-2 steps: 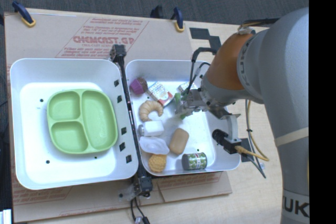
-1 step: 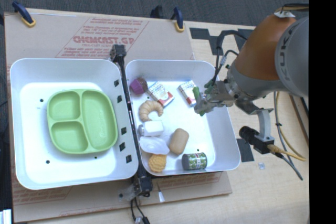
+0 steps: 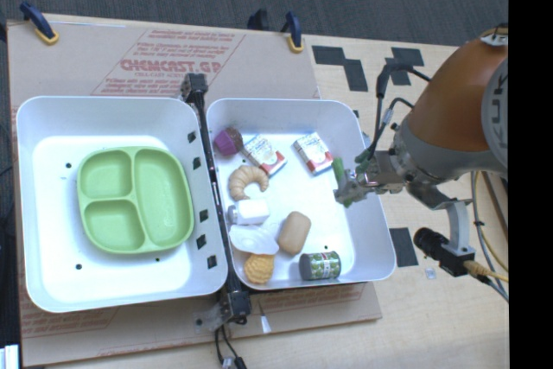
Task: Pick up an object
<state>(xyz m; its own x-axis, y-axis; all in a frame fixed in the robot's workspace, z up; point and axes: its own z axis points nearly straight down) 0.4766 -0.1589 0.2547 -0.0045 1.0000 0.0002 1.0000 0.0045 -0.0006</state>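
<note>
Red print reading "CHEMCAST GP" stands on the brown cardboard sheet [image 3: 164, 56] behind the bins.

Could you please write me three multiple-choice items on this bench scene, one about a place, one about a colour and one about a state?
1. Where does the divided plate lie?
A. In the left bin
B. In the right bin
C. On the cardboard behind the bins

2. What colour is that plate?
A. Red
B. Light green
C. Black

3. How does the can near the right bin's front edge rest?
A. Lying on its side
B. Stacked on the croissant
C. Hanging from the gripper

Answers:
1. A, since the plate sits in the left bin, apart from the small items.
2. B, since its three compartments are all pale green.
3. A, since its round end faces sideways; the croissant and the gripper lie well away from it.
</note>
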